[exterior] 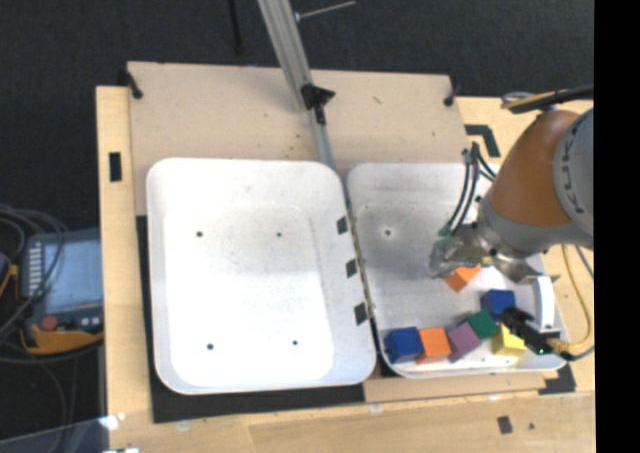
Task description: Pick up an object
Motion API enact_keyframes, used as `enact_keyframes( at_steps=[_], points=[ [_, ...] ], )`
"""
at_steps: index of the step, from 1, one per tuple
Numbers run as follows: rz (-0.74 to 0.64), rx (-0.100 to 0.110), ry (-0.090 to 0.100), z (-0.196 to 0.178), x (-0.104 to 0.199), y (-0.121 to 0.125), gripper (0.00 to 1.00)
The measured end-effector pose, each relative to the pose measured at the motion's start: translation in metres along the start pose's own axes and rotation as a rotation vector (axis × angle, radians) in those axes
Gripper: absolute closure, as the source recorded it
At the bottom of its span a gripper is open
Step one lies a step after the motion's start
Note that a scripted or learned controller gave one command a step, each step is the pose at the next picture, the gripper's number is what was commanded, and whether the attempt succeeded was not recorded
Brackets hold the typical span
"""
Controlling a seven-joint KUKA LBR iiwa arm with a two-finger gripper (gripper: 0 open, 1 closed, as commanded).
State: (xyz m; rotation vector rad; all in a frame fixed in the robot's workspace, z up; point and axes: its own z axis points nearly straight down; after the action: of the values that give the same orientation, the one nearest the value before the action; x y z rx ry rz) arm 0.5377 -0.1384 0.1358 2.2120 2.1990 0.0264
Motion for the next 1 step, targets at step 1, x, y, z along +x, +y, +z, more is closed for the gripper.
enact_keyframes(
  at_steps=[1],
  points=[
    [-0.010,0.022,0.004,-0.0440,0.0023,0.0005,1.00]
  ],
)
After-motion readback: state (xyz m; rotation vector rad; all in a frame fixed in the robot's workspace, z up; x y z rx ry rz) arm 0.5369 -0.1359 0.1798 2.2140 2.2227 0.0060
